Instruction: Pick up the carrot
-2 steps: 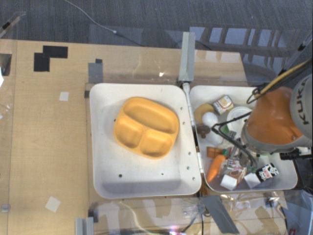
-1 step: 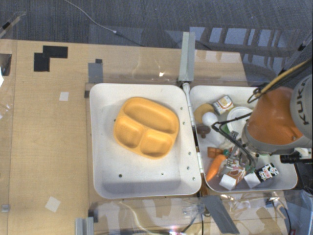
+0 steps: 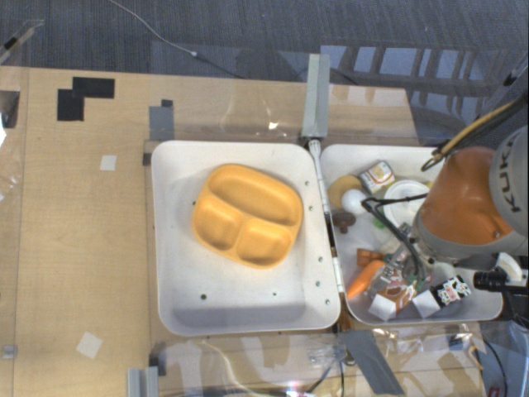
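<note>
Camera view shows the desk (image 3: 74,246), the left bin (image 3: 178,304) holding a yellow divided tray (image 3: 246,213), then the cluttered right bin (image 3: 488,308). Near its front-left corner lies the carrot (image 3: 364,278), likely light, stiff and smooth; grip mid-body. Small packets (image 3: 382,306) crowd it. The claw (image 3: 400,273) hovers beside; its state I cannot tell.

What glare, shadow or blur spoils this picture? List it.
Camera view: a bright glare spot on the clear sheet behind the bins; soft shadow along the near wall of the left white bin; the small orange carrot is reasonably sharp, though the cluttered items beside it blur together.
</note>
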Tool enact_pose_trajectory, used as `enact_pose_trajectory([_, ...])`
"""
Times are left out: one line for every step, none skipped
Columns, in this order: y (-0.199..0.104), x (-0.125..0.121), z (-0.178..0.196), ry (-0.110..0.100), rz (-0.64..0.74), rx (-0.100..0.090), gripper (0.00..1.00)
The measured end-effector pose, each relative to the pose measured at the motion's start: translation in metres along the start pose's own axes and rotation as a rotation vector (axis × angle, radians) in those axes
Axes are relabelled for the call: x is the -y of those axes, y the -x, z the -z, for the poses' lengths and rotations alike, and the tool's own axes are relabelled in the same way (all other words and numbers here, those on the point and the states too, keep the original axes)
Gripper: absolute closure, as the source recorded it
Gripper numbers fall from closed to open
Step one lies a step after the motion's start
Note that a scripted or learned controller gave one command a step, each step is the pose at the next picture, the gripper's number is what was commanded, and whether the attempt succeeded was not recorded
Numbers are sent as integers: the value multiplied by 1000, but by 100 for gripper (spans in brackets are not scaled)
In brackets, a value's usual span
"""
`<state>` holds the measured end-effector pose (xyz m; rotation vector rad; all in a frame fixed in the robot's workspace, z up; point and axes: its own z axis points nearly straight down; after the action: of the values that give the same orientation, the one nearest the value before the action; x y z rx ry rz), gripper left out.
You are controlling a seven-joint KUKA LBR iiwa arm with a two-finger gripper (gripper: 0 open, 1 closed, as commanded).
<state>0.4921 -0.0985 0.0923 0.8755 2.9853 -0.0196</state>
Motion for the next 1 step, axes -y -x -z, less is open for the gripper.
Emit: enact_pose_trajectory([5,2,13,-1,3,13,100])
